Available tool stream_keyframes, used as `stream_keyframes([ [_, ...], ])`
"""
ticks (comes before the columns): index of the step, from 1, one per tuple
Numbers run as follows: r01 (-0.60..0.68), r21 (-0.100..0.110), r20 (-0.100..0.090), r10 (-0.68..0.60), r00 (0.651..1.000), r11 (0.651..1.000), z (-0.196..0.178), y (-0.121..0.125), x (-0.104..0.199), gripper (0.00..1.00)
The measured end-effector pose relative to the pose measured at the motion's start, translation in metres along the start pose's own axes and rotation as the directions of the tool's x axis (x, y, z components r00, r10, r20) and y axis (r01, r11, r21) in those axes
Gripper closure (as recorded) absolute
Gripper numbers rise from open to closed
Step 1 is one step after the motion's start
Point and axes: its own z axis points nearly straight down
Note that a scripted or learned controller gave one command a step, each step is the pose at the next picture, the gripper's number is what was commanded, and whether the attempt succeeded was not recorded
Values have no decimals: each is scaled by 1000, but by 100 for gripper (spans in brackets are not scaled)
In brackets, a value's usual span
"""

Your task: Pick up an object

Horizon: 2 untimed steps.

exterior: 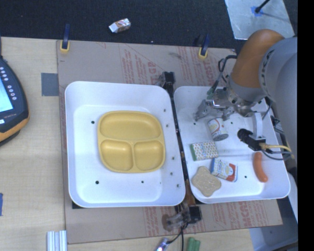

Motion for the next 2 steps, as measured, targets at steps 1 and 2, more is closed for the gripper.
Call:
stream_keyframes([
  [1,-1,2,1,1,1000,1000,1,-21,5,0],
  [2,2,0,1,-2,1000,1000,0,-8,23,0],
])
